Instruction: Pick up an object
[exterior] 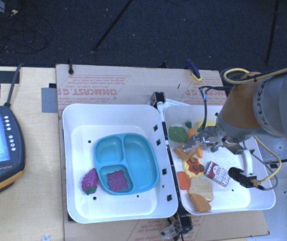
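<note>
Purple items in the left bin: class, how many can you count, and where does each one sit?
2. One purple piece lies in the blue tray's front compartment; a purple grape bunch lies on the bin floor beside the tray's left edge.

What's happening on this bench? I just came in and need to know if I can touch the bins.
A KUKA arm reaches in from the right over the right bin, its gripper low among toy food: a green piece, a pizza slice, a small carton, and bread slices. Nothing is visibly held. The left bin holds a blue divided tray with a purple item in one compartment, and purple grapes beside it.
</note>
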Available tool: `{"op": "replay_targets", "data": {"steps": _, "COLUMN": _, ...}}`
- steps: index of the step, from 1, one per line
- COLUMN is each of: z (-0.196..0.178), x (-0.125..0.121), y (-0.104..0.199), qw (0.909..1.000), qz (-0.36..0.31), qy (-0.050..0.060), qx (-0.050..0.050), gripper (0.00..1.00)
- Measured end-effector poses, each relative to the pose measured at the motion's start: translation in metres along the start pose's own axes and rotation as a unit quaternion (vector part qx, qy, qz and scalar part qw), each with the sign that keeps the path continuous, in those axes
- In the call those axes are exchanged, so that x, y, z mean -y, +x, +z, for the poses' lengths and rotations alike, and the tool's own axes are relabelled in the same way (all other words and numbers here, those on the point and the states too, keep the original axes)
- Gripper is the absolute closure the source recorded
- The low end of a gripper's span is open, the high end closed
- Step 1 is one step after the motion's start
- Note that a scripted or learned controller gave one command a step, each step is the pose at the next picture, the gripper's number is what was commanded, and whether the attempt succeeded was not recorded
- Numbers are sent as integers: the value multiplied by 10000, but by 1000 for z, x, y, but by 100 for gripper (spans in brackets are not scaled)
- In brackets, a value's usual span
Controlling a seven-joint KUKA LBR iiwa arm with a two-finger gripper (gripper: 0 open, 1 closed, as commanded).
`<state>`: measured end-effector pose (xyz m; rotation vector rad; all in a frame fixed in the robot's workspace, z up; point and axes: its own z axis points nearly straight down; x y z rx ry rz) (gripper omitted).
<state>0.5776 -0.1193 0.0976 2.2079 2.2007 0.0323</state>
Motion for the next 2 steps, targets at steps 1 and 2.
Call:
{"op": "replay_targets", "data": {"steps": 1, "z": 5, "x": -72, "y": 14, "qw": 9999, "qz": -33, "qy": 109, "qx": 5, "gripper": 0}}
{"op": "replay_targets", "data": {"steps": 2, "z": -9, "x": -73, "y": 14, "qw": 10000, "qz": -32, "qy": 62, "qx": 0, "gripper": 100}}
